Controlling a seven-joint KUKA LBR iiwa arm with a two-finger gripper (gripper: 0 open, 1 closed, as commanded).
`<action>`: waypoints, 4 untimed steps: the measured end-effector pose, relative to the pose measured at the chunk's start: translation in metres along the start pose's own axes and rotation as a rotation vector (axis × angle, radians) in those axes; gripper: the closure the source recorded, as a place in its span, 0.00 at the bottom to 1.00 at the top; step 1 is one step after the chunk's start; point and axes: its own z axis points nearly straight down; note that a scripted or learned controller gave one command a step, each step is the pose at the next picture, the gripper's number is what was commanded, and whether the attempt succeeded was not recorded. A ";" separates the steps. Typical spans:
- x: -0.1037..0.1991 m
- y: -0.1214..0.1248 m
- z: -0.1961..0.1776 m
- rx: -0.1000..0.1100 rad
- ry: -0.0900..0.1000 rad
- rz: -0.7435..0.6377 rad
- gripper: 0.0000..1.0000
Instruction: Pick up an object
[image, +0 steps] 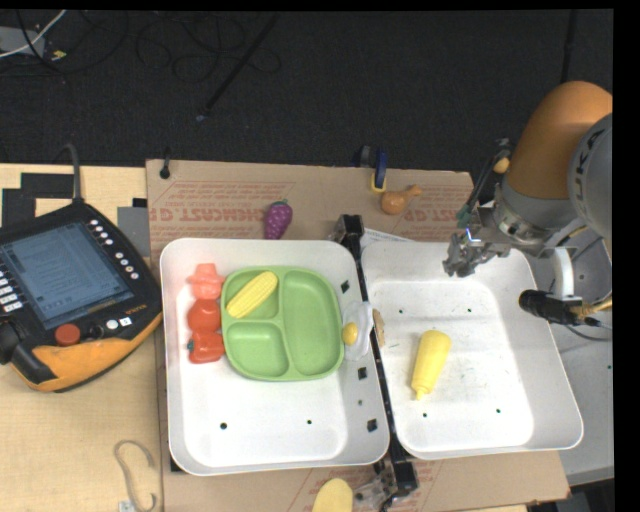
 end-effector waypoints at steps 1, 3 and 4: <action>-0.002 0.000 -0.043 0.000 0.000 0.000 1.00; 0.086 -0.060 -0.029 0.008 0.002 -0.002 1.00; 0.126 -0.079 -0.032 0.008 0.002 -0.003 1.00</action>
